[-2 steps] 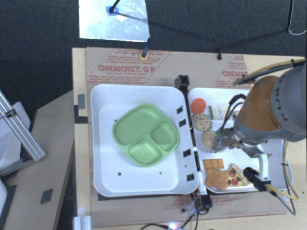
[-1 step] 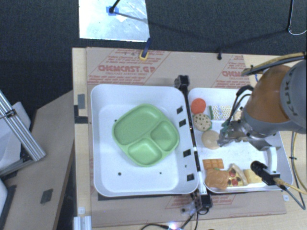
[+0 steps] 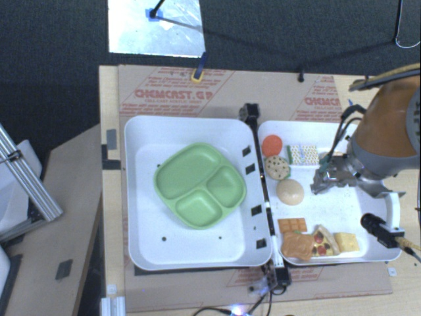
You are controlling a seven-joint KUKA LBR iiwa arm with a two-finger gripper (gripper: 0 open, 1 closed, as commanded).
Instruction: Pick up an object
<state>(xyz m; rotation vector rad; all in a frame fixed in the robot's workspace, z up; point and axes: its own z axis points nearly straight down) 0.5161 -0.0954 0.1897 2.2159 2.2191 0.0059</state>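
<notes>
The right bin (image 3: 348, 203) holds several toy foods. A red tomato (image 3: 272, 145), a chocolate-chip cookie (image 3: 277, 168) and a pale round bun (image 3: 290, 191) lie along its left side. A white dotted packet (image 3: 302, 155) sits near the back. Along the front lie a cracker (image 3: 293, 226), a brown pastry (image 3: 297, 246), a pizza slice (image 3: 322, 241) and a yellow cheese block (image 3: 347, 242). My gripper (image 3: 327, 178) hangs low over the middle of this bin, just right of the bun and below the packet. Nothing visible is held in it.
The left bin (image 3: 141, 176) carries a green divided plate (image 3: 199, 185). A black divider with clips (image 3: 260, 183) runs between the bins. The arm's orange and grey body (image 3: 388, 130) covers the right bin's back right, with a black fitting (image 3: 378, 229) near the front right.
</notes>
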